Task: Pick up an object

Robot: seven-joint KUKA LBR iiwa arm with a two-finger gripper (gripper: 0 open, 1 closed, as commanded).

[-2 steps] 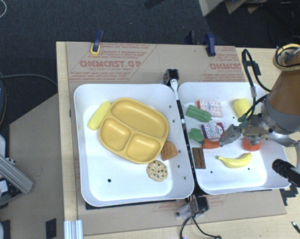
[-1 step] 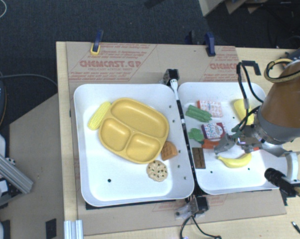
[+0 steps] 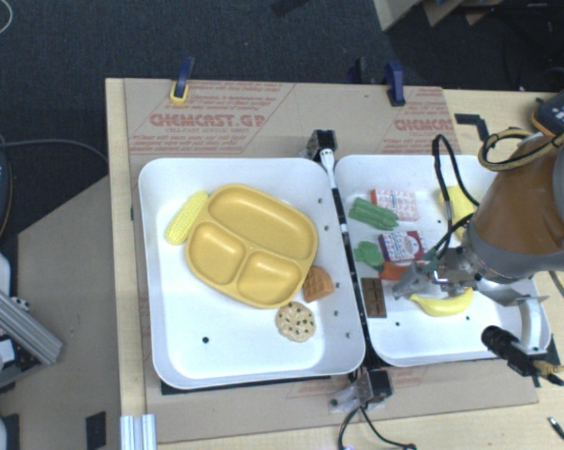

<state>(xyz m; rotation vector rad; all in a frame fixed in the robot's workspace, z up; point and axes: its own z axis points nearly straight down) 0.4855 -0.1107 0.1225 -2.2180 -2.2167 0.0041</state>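
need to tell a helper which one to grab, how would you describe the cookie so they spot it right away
Look at the left white bin, which bears a big yellow divided plate. Just below the plate's lower right edge lies the cookie, flat on the bin floor. It is a pale round disc speckled with dark chips, unlike the plain brown lump just above it or the yellow corn cob across the plate.

Grey arm with an orange band

At the frame's right, the arm (image 3: 530,223) shows a broad orange section, a grey collar below, and black cables looping above it.
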